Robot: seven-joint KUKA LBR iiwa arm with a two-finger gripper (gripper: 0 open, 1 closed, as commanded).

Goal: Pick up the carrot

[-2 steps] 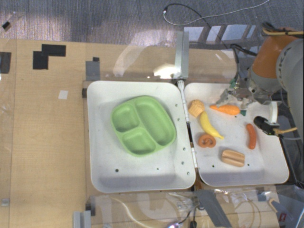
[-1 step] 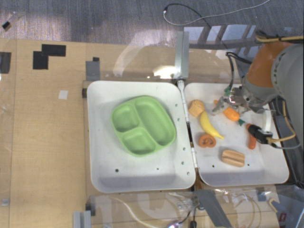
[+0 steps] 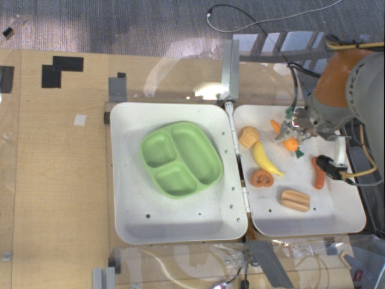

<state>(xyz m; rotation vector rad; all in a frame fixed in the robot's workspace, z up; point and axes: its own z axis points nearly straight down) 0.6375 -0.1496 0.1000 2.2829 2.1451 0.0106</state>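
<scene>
Gripper [image 3: 293, 131] low over rt bin's [image 3: 337, 221] far-rt part, carrot [image 3: 290, 142] directly under/at its tips w/ green top toward near-rt, orange piece [image 3: 275, 126] just left; can't tell jaw state or contact, too small and cluttered to resolve.

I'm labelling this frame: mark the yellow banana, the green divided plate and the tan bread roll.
Yellow banana [image 3: 265, 159]: camera view, middle of its curved body.
Green divided plate [image 3: 210, 144]: camera view, its right rim.
Tan bread roll [image 3: 295, 200]: camera view, centre of its top.
</scene>
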